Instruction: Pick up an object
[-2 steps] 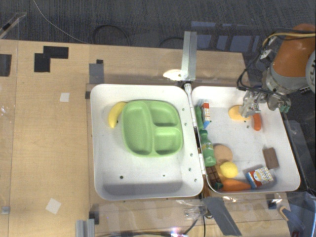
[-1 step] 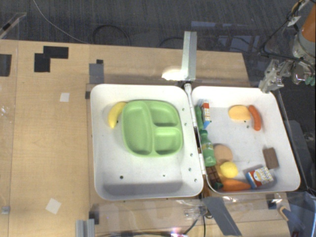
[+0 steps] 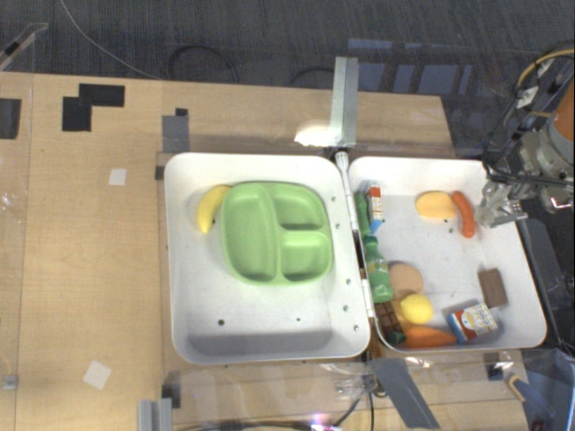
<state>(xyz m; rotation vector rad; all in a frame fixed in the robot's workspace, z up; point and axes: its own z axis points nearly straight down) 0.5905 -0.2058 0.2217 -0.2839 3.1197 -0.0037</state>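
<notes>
A: A pale wooden bench is seen, with two white bins on it. In the left bin a banana is laid against a green divided tray.

B: And the right bin?

A: A sausage is found by its far edge, just beside the gripper; whether it is spread cannot be told. A straight descent over the sausage is advised, so the orange piece touching it is not nudged.

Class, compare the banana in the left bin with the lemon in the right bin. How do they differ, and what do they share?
The banana is long and curved; the lemon is round and compact. The banana lies against the green divided tray in the left bin; the lemon sits crowded among items near the front of the right bin. Both are yellow fruit.
</notes>
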